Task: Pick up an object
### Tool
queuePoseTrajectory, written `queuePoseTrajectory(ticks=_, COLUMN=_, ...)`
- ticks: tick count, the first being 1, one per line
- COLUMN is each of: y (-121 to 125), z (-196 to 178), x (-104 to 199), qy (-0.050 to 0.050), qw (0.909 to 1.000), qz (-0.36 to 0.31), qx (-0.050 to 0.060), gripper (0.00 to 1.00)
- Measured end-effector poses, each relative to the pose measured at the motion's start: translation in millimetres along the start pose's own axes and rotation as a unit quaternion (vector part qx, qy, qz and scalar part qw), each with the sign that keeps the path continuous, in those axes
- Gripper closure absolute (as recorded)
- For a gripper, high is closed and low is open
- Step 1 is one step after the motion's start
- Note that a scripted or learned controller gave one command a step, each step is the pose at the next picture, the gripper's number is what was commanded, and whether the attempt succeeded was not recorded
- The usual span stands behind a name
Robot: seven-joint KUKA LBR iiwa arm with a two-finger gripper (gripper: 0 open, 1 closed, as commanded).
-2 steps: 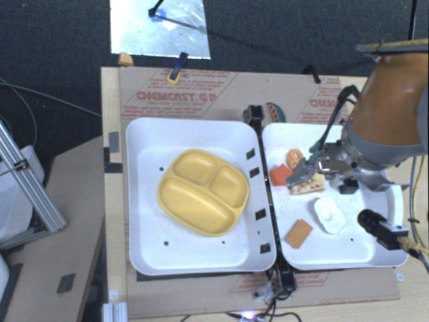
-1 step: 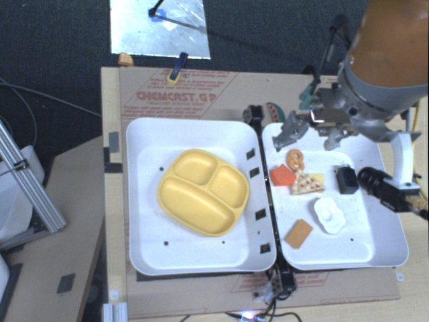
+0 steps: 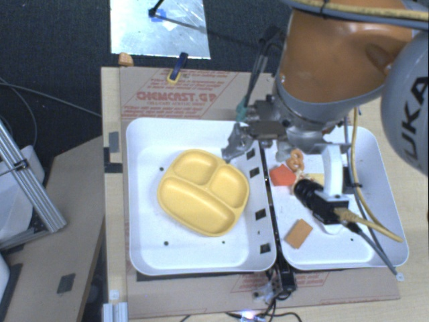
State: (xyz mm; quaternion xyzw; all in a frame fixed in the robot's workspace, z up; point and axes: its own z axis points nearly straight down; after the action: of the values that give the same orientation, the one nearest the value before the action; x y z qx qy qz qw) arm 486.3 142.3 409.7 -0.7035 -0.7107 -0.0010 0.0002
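Note:
A yellow divided plate (image 3: 203, 192) lies in the left white bin (image 3: 144, 247). In the right bin (image 3: 382, 180) I see a red block (image 3: 282, 175), a small orange lumpy item (image 3: 295, 158), a pale yellow piece (image 3: 315, 178) and a tan block (image 3: 298, 233). My gripper (image 3: 236, 145) hangs at the far end of the ridge between the two bins, just beyond the plate's upper right corner. It looks apart from the plate. Nothing is visibly held in it. The arm's orange band (image 3: 335, 39) and grey wrist hide the far part of the right bin.
A black plug with a yellow cable (image 3: 322, 206) and a white bracket (image 3: 333, 173) hang from the arm over the right bin. A cardboard sheet (image 3: 174, 96) lies behind the bins, with a shiny metal plate (image 3: 161, 19) further back. An aluminium frame (image 3: 27, 193) stands at the left.

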Motion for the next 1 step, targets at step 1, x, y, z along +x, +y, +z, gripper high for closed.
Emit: queuePoseTrajectory(ticks=1, y=0.9, z=-62.8, x=55.0, qy=0.002, qw=1.0, qz=0.0, qx=-0.003, gripper=0.0)
